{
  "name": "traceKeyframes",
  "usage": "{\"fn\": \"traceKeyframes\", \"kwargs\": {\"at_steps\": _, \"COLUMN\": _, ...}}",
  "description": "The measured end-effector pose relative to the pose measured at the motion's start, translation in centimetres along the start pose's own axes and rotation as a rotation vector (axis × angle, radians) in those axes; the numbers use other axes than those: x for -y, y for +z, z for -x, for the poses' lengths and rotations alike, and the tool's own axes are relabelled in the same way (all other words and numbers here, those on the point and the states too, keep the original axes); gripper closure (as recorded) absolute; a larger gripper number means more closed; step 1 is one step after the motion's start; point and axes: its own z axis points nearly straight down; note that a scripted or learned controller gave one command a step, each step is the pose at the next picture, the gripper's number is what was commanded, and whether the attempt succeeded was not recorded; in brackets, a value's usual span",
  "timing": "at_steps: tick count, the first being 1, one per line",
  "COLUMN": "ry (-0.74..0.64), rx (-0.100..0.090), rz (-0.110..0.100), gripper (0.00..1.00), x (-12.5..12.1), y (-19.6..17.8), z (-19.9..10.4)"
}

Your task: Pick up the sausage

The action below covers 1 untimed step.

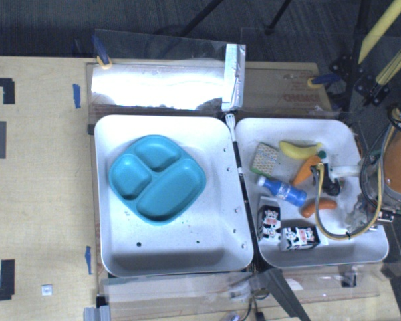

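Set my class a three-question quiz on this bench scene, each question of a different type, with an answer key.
1. True or false: the sausage lies in the right bin, while the blue plate lies in the left bin.
2. How many black-and-white cartons lie in the right bin? A) one B) two C) four
3. Fill in: the yellow fruit near the right bin's far wall is a ____.

Key: 1 true; 2 B; 3 banana.
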Motion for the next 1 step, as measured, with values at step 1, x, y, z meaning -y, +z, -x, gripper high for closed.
{"fn": "traceKeyframes", "kwargs": {"at_steps": 1, "ry": -0.007, "rx": -0.004, "rz": -0.002, "gripper": 1.0, "x": 0.08, "y": -4.04, "z": 0.04}}
